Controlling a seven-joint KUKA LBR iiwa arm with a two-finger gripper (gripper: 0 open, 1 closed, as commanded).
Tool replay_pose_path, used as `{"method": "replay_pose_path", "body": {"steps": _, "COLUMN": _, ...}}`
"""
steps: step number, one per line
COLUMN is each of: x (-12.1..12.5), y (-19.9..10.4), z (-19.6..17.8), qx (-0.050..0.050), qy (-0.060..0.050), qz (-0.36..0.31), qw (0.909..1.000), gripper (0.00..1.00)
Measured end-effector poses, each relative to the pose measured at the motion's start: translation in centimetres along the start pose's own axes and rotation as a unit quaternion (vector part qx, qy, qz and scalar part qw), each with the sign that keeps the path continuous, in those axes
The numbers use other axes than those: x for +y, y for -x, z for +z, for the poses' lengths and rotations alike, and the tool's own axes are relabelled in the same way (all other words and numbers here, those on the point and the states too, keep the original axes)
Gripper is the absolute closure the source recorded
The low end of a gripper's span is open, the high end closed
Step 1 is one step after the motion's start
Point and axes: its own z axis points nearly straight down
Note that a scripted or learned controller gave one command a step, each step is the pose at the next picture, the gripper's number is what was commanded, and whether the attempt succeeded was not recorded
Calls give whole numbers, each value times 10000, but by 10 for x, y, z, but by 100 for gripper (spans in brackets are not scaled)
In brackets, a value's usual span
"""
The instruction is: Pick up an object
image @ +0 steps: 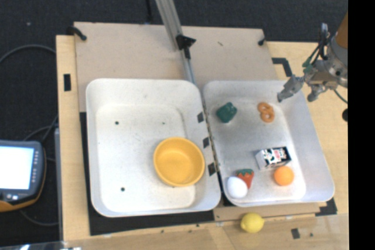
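Bench (146, 55), two white bins | gripper (300, 91) spread open, holding nothing, over right bin's (316, 149) far-right corner | step: approach | next: descend onto pretzel (266, 112) nearby

Matt white bins (105, 126) — speckled, glossy plastic yellow bowl (179, 161)

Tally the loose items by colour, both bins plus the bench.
Yellow: 2, bowl in the left bin, lemon on the bench
Green: 1, green object
Orange: 2, pretzel, orange ball
White: 1, egg
Red: 1, red item beside the egg
Black and white: 1, small carton
Total: 8
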Motion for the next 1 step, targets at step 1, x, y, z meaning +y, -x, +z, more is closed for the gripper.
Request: {"method": "replay_pose_path", "body": {"steps": 1, "x": 0, "y": 0, "z": 0, "qx": -5, "qy": -3, "qz": -2, "qw": 10000, "gripper": 0}}
